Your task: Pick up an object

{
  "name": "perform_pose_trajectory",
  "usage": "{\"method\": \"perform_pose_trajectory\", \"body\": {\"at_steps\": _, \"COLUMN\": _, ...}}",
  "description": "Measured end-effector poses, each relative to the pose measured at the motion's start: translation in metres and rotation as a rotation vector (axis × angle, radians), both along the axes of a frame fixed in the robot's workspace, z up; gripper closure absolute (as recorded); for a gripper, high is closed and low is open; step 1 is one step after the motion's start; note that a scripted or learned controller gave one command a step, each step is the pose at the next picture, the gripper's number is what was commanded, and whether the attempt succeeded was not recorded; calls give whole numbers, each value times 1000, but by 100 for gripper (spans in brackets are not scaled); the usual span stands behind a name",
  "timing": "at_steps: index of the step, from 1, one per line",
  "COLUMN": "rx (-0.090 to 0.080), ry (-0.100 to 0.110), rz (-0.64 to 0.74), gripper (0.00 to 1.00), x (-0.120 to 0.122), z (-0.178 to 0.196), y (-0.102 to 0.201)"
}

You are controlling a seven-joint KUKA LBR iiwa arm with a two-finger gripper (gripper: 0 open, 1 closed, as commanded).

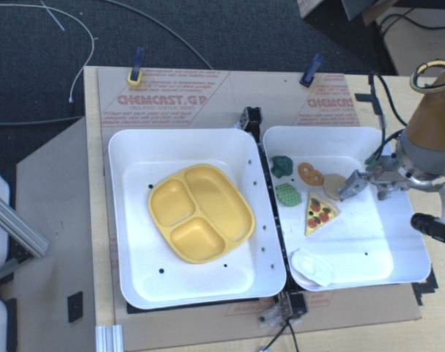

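Grey gripper [348, 187] hung low in the right bin [398, 270], finger state impossible to tell, tan disc [332, 185] touching its tip, pizza slice [319, 214] at seven o'clock.

Even, bright overhead light; both white bins [134, 218] nearly blow out, with soft glare on the yellow tray [200, 211]. Shadows faint, short, tucked under bin rims. Slight overall softness, dark floor at top edges underexposed.

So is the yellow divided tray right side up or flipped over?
Right side up. The yellow tray lies flat in the left bin, its three compartments facing up, nothing in them.
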State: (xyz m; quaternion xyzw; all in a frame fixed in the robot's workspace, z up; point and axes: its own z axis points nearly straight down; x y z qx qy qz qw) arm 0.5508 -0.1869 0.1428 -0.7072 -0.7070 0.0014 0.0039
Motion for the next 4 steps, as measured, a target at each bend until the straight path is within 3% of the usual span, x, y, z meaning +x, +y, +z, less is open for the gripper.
{"method": "perform_pose_trajectory", "body": {"at_steps": 1, "rx": -1, "ry": -8, "rz": -1, "gripper": 0, "x": 1, "z": -50, "y": 1}}
{"method": "perform_pose_trajectory", "body": {"at_steps": 2, "rx": -1, "ry": -16, "rz": 2, "gripper": 100, "x": 4, "z": -35, "y": 1}}
{"method": "perform_pose_trajectory", "body": {"at_steps": 4, "rx": -6, "ry": -15, "rz": 2, "gripper": 100, "x": 6, "z": 65, "y": 7}}
